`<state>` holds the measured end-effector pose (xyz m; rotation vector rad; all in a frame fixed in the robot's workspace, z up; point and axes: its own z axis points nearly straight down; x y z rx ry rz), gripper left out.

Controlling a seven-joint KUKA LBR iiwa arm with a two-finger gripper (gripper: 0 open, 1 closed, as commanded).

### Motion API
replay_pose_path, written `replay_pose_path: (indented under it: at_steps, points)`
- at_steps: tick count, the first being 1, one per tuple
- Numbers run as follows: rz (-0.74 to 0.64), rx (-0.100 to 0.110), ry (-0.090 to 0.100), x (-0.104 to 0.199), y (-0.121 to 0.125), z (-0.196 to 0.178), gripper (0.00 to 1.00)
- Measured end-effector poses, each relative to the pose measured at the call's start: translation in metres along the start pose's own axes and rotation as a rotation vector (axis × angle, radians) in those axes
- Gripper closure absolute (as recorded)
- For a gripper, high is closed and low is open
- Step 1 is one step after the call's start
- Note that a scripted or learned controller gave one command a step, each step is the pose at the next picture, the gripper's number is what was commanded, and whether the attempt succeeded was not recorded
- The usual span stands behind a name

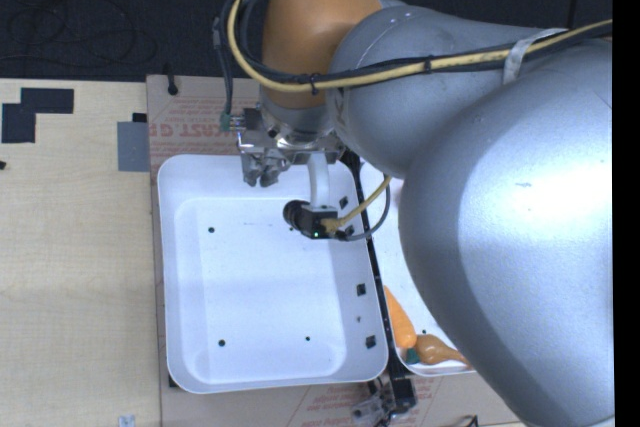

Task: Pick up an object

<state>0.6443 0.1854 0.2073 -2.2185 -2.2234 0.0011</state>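
We find the grey arm (480, 165) reaching in from the right and covering most of the right bin (408, 363). Its orange band (305, 20) sits above the wrist, over the far edge of the left bin (185, 315). A yellow cable (430, 65) runs along the arm and loops around the orange band.

The gripper (262, 177) hangs just below the wrist, at the far inner wall of the left bin. We cannot tell whether the claw is apart or together; the view from above does not resolve it. We see nothing between its tips.

A small black fitting (305, 218) with a green light hangs beside the gripper, on the side nearer the right bin, above the left bin's floor.

The left bin's floor shows a few small dark dots near its corners. We record no loose item on it.

In the right bin, at its near corner beside the dividing edge, we note an orange object (400, 320) and a second, paler orange object (438, 350) just beside it, both partly hidden under the arm. They lie well apart from the gripper.

The bins rest on brown cardboard (200, 120) on a light wooden bench (70, 265).
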Motion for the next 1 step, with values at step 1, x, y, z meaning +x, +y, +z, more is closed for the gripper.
replay_pose_path:
  at_steps: [1]
  points:
    - [-0.002,0.004,0.0,0.0467,-0.0482,-0.0254,1.0]
